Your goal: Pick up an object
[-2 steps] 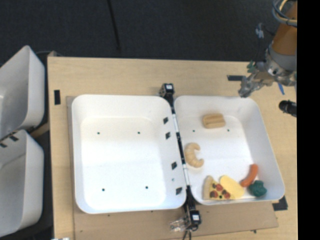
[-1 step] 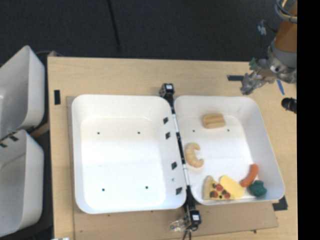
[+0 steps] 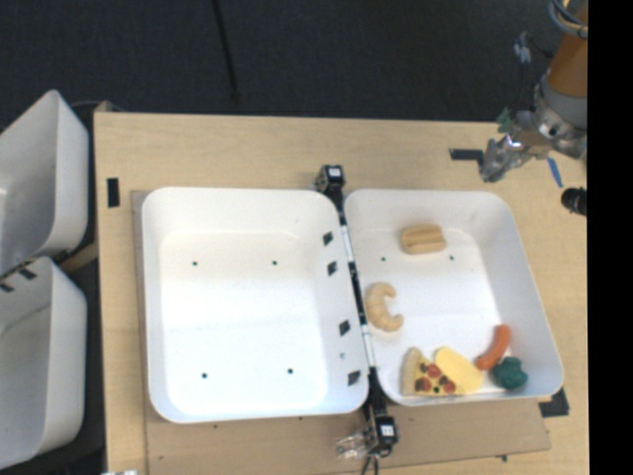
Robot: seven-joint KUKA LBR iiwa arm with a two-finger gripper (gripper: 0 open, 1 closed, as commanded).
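Nearest the camera, in the right bin (image 3: 529,295), we saw a pizza slice (image 3: 423,374) lying against the front wall, a yellow cheese wedge (image 3: 459,369) touching it on the right, then an orange sausage (image 3: 493,346) and a green broccoli piece (image 3: 510,372) in the front right corner. Farther back, a croissant (image 3: 384,307) lay near the divider beside the left bin (image 3: 178,216), and a bread roll (image 3: 422,238) sat toward the rear wall. Beyond the bins, over the bench (image 3: 247,151) at its back right, the gripper (image 3: 495,158) hung well apart from every item; we could not tell how its fingers stood.
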